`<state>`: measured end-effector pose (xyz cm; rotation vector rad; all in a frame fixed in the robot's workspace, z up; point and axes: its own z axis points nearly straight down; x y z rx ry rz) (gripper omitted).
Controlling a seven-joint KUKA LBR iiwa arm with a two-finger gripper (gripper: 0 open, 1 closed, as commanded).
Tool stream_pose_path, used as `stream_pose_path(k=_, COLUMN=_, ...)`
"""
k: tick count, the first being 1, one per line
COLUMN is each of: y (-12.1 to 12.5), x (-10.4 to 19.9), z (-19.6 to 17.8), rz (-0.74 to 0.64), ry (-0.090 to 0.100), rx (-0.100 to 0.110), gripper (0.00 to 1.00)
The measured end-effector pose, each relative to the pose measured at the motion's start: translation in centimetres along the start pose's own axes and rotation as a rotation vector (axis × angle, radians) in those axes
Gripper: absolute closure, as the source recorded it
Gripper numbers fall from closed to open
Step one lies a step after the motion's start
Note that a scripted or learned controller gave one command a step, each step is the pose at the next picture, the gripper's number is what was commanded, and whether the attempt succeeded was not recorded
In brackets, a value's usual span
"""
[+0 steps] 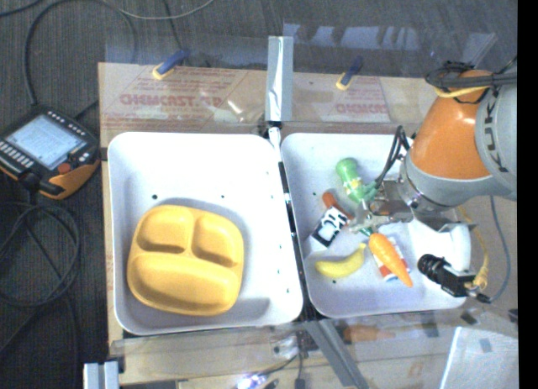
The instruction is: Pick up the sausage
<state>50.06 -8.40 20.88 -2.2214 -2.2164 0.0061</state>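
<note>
Hand (376, 211) (maybe touching carrot (390, 257)) in right bin (296, 160).

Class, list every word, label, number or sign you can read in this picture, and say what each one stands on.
"KU": large dark letters on the grey arm, cut off at the picture's edge.
Red print on the cardboard sheet behind the left bin: too faint to read.
Red print on the cardboard behind the right bin: also too blurred.
Handheld controller screen: too small to read.
Black-and-white item in the right bin: markings unreadable.
</note>
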Motion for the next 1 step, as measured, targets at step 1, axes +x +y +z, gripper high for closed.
stream_pose_path(k=1, y=3.41, x=-2.89, z=0.58, rz=0.118, ry=-0.001, rx=0.001, gripper=1.00)
